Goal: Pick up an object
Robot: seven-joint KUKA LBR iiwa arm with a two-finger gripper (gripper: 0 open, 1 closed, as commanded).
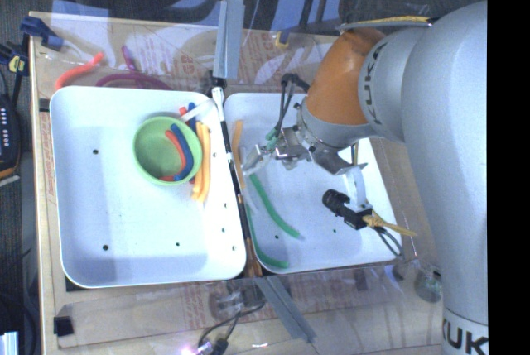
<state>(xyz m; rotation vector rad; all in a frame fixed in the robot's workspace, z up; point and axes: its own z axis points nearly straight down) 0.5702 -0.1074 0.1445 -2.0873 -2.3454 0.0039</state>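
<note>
Dark carpet runs along the top, and below it sits the wooden bench point(149, 47) with its two white bins side by side. Over in the left bin point(108, 221) there's a green bowl point(153, 151) toward the upper right, a red curved piece point(176, 140) lying inside it and an orange piece point(203, 167) hugging its right rim. Now the right bin point(331, 250), where the action is. The grey arm point(431, 97) reaches in from the right, its orange band point(344, 84) above the bin's top half. The gripper point(263, 155) is low in the bin's upper left corner, pointing toward the divider between the bins. Open or closed? Cannot tell from this angle, and nothing can be seen held in it. Just to its left, an orange strip point(236, 138) lies along the bin's left wall. Just below it, a green strip point(277, 213) runs diagonally down across the floor, its upper end near the gripper. A second green strip point(263, 250) curves along the lower left corner, well apart from the gripper.
</note>
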